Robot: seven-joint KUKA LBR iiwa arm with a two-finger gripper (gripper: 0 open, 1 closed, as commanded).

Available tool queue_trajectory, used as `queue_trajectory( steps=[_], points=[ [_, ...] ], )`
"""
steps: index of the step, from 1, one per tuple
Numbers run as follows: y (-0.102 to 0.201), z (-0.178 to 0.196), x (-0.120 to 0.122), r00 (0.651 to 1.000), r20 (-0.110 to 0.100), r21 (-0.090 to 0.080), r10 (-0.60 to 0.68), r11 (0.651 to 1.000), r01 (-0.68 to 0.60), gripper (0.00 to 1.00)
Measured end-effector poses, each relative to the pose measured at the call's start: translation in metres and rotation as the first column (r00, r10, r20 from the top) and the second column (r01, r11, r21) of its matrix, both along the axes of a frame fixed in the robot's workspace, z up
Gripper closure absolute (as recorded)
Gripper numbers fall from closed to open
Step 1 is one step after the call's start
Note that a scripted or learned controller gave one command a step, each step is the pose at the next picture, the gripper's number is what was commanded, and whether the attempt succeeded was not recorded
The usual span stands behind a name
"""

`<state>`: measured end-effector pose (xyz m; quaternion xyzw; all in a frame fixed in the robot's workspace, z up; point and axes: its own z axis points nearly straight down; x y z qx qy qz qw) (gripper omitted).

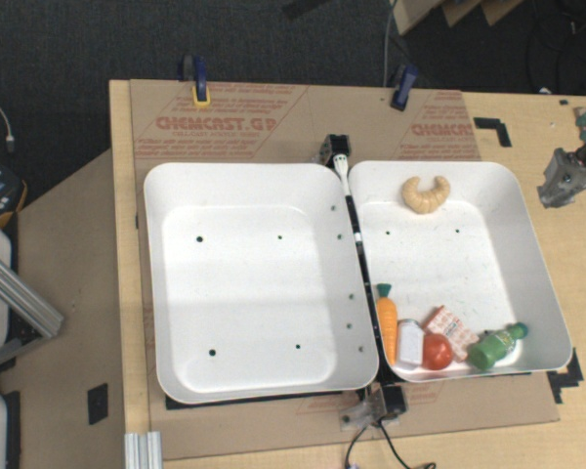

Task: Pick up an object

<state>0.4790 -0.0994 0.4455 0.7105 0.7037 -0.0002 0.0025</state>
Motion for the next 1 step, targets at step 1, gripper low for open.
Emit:
queue_trajectory(
  steps=[1],
  points=[
    [-0.0502,-0.0228,-0.0002,1.000,-0.007,0.003,0.004,1.000,-0.004,1.00]
  ],
)
